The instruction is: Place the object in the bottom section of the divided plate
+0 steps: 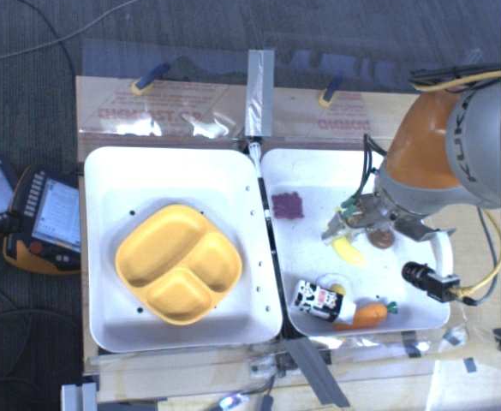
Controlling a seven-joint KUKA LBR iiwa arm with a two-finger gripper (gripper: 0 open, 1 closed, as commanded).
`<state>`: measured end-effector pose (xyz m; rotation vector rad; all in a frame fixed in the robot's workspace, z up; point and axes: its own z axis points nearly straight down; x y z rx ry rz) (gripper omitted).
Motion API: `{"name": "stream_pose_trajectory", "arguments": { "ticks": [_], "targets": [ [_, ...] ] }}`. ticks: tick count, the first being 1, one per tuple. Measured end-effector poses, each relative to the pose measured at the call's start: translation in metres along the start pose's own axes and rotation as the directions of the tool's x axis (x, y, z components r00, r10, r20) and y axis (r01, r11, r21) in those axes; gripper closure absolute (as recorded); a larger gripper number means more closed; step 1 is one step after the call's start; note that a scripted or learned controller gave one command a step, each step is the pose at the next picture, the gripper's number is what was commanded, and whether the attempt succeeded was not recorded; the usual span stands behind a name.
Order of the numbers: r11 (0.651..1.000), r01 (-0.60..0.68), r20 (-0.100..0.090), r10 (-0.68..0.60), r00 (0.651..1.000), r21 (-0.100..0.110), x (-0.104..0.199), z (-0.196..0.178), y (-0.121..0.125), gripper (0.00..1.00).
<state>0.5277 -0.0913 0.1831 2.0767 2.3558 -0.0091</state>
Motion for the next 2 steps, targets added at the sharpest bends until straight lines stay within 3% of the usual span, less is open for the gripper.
{"name": "stream_pose_trajectory", "arguments": {
  "ticks": [1, 2],
  "targets": [
    [0.986, 0.164, -0.002, -0.164, 0.986, -0.004, -0.01, -0.077, -0.026, 1.0],
    [0.983, 0.186, -0.004, -0.186, 0.983, -0.004, 0.042, -0.096, 0.007, 1.0]
  ]
}}
